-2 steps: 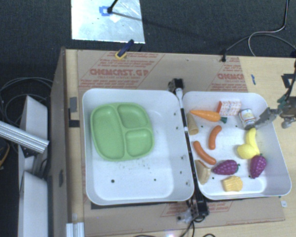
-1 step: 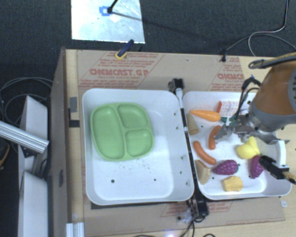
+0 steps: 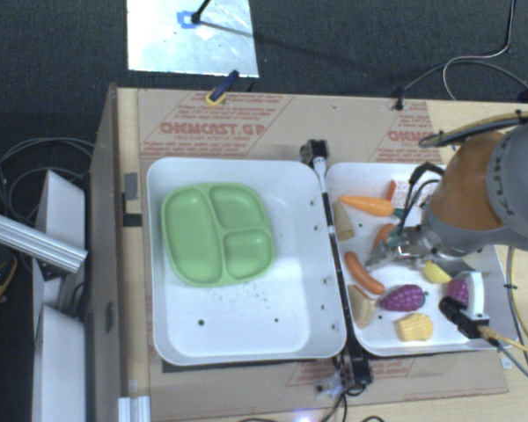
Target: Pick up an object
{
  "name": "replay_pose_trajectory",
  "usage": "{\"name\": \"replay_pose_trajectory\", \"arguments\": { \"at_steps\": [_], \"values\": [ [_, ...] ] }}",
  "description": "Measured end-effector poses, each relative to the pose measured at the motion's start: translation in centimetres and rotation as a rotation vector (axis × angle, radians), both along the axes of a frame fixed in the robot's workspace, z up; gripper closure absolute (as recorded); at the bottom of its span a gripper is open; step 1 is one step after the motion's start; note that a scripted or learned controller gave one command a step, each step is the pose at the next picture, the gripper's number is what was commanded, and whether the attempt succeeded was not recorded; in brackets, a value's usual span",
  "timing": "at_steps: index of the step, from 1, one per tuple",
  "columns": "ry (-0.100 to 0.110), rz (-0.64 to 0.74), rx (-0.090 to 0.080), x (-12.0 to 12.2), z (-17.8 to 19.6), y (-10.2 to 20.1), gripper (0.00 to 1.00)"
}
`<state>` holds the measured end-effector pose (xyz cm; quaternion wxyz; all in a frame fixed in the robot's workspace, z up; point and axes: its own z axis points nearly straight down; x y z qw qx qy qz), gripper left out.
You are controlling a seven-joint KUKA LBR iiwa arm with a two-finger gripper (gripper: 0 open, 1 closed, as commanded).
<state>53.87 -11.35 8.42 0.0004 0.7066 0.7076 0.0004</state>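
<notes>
1. At 3 o'clock of the worktop (image 3: 273, 117), inside the right bin (image 3: 370, 345), the hand (image 3: 389, 251) sits low among toy food, w/ the grey arm (image 3: 475, 192) and its orange band reaching in from 3 o'clock.
2. Hand state: can't tell whether it's released or clenched; its tips are a dark blur, and nothing shows as gripped.
3. Task's thing = any object. Candidates around the hand: orange carrot (image 3: 366, 205) at its 11 o'clock, red sausage (image 3: 363, 273) at its 7 o'clock, purple grape bunch (image 3: 403, 299) at its 5 o'clock, yellow corn piece (image 3: 414, 327) beyond that at 5, tan piece (image 3: 344, 221) near the bin divider at 10 o'clock.
4. Nearest look to be the sausage and a small orange-red bit (image 3: 385, 233) just at 12 of the tips; which one touches the hand, I can't tell.
5. To do it well, I'd judge: pick one target, not the gap between two. Sausage is long and thin, so close across its short width, near mid-length.
6. Come straight down, seat the tips to bin floor level either side, then close; lift vertical so neighbours aren't dragged.
7. Risks: clutter is tight, so grapes may get nudged; round pieces could squirt out.
8. Left bin (image 3: 172, 323) has a green divided plate (image 3: 216, 232), well apart; ignore.
</notes>
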Motion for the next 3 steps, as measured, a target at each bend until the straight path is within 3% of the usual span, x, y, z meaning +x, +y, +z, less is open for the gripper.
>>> {"name": "replay_pose_trajectory", "arguments": {
  "at_steps": [1,2,3],
  "values": [
    [-0.001,0.003,0.0,4.2,0.1,2.2,0.0],
    [-0.003,0.004,0.0,4.2,1.1,2.1,1.0],
    [-0.002,0.003,0.001,1.2,10.1,8.7,1.0]
  ]
}}
